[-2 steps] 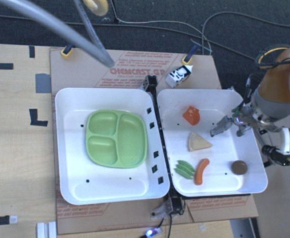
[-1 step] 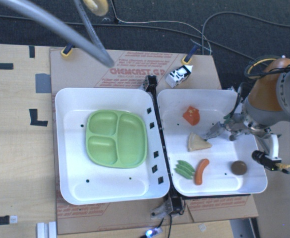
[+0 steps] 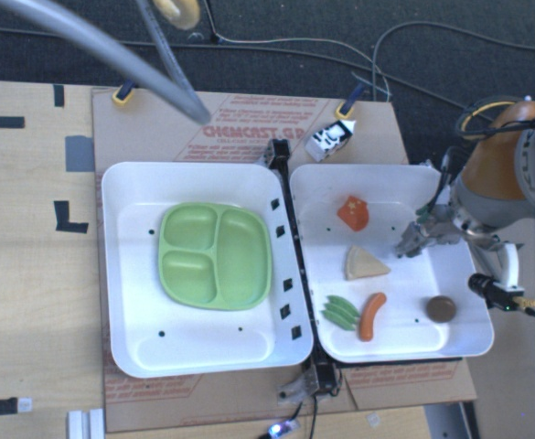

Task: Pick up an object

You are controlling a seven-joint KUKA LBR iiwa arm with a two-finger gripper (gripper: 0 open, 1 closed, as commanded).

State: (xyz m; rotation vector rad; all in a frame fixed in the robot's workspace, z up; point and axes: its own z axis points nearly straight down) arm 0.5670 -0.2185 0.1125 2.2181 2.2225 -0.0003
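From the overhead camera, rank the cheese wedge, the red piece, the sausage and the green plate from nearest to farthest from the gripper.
Measured from the gripper, in the right bin:
1. Cheese wedge, just to its left, toward the bin's middle.
2. Red piece, up and to the left.
3. Sausage, lower left, near the front wall.
4. Green plate, in the left bin, past the divider.

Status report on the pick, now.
Pincer low in the right bin, nothing seen held. Wedge just beside it, untouched. Red piece, sausage, brown disc lie apart.
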